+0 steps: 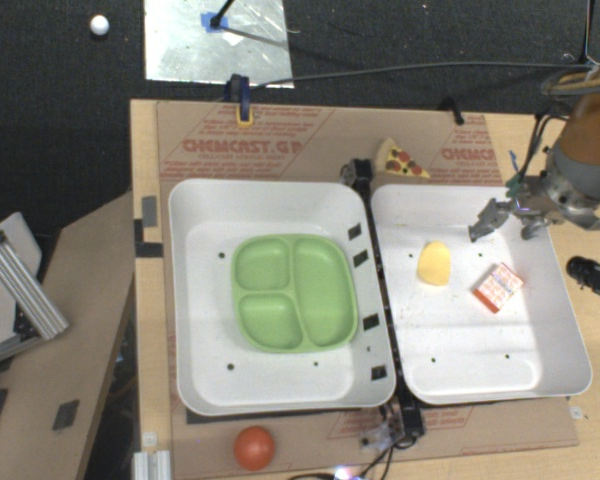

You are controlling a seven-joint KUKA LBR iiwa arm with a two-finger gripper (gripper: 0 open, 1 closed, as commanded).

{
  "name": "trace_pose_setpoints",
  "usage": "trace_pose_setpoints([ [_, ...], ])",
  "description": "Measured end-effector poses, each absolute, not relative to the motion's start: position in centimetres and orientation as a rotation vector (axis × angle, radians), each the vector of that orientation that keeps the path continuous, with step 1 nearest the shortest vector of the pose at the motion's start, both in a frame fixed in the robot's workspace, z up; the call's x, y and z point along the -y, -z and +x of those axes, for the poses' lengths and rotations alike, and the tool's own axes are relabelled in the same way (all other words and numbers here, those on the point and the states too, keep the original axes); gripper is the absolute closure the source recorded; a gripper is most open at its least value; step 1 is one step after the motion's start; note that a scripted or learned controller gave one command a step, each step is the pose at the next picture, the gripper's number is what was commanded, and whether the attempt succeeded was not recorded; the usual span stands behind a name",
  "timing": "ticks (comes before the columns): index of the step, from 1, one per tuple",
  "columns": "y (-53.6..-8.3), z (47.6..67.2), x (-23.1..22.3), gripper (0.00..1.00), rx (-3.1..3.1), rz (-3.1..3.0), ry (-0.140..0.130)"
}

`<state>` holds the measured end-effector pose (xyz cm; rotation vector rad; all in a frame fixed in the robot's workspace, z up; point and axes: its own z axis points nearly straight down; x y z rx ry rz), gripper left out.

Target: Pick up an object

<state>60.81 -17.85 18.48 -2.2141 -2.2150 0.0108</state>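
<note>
While the claw [506,220] hangs spread (nothing between its fingers), a smooth rounded yellow lump [434,264] lies below-left.

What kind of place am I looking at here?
Probably a robot lab test bench: a robot arm reaches over two white bins holding a green plate, a yellow block and a small box.

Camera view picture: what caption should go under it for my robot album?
Two-finger gripper open above the right white bin, near a yellow block and red-and-white box; green divided plate in the left bin.
</note>
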Motion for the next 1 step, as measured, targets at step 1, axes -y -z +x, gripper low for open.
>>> trace_pose_setpoints([
  [1, -19.35, 61.10, 17.80, 0.00, 2.226, -2.219, 0.001],
])
